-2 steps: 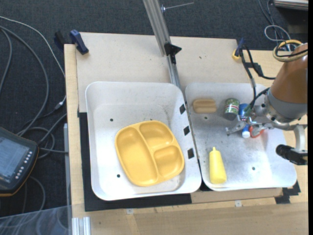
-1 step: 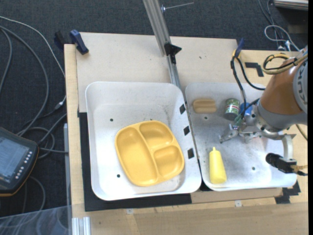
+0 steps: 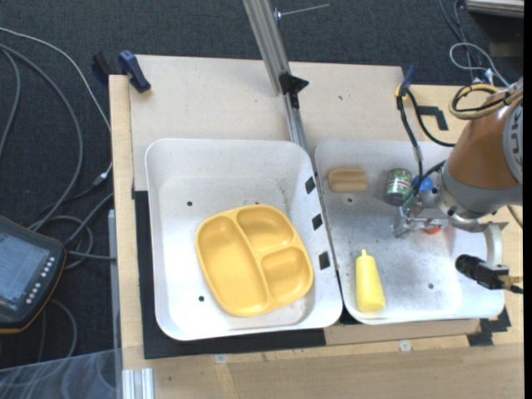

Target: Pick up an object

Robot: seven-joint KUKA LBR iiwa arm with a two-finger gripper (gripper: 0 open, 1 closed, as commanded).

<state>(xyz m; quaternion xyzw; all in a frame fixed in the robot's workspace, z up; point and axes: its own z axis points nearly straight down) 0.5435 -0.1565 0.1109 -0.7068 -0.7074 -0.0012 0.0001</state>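
Gripper (image 3: 409,223) hangs low in the right bin (image 3: 432,302), its state impossible to tell from this slant. Nearest is the small green can (image 3: 399,185), just beyond it toward the bin's far edge; a yellow bottle (image 3: 368,281) lies lengthwise by the near-left corner.

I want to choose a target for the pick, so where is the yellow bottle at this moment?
In the camera view the yellow bottle lies in the right bin, near its front-left corner, beside the divider to the left bin, below the tan block.
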